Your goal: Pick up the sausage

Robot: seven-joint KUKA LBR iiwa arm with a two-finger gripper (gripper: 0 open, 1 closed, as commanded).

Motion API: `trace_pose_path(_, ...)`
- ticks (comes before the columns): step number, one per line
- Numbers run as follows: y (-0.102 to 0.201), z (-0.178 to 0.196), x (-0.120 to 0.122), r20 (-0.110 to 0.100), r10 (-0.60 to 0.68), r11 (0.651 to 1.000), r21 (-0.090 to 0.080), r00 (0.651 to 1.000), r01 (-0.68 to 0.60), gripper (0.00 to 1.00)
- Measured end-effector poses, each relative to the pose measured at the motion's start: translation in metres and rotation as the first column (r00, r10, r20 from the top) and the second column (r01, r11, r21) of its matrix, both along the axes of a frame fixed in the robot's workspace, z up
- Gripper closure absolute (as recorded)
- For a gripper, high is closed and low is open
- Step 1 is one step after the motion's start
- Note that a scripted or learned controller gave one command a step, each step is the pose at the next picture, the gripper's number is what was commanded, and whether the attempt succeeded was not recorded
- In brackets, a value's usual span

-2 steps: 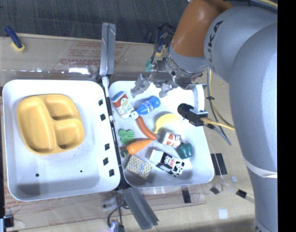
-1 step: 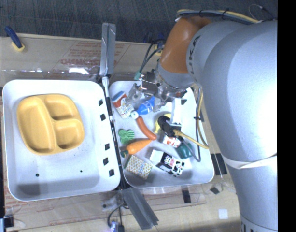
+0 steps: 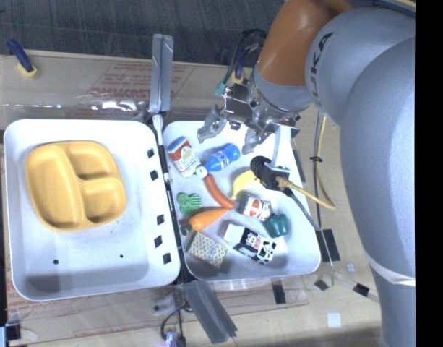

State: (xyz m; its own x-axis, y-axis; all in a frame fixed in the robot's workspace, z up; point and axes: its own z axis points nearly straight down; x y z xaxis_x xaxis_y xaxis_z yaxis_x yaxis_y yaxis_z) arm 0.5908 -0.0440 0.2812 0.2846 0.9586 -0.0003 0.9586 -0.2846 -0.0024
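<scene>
The sausage (image 3: 218, 191), a short reddish-orange link, lies slantwise near the middle of the right bin (image 3: 308, 262). A blue bottle (image 3: 221, 157) sits just above it and an orange carrot (image 3: 207, 217) just below. My gripper (image 3: 230, 136) hangs over the bin's far end, above the blue bottle and apart from the sausage. Its fingers (image 3: 209, 129) are spread open with nothing between them.
Around the sausage are a red-and-white carton (image 3: 181, 155), a green toy (image 3: 188, 203), a yellow piece (image 3: 244, 183), a small can (image 3: 256, 208), a teal item (image 3: 277, 225), a cow-patterned box (image 3: 255, 246) and a checkered box (image 3: 207, 249). The left bin (image 3: 33, 280) holds a yellow divided tray (image 3: 76, 183).
</scene>
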Motion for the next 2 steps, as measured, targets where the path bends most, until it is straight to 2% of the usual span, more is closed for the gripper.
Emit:
trace_pose_path(1,0.007,-0.091,-0.048,-0.004,0.021,1.000,0.000,1.000,-0.021,0.00)
trace_pose_path(2,-0.012,-0.091,-0.066,-0.005,-0.062,0.998,0.000,0.998,0.062,0.00)
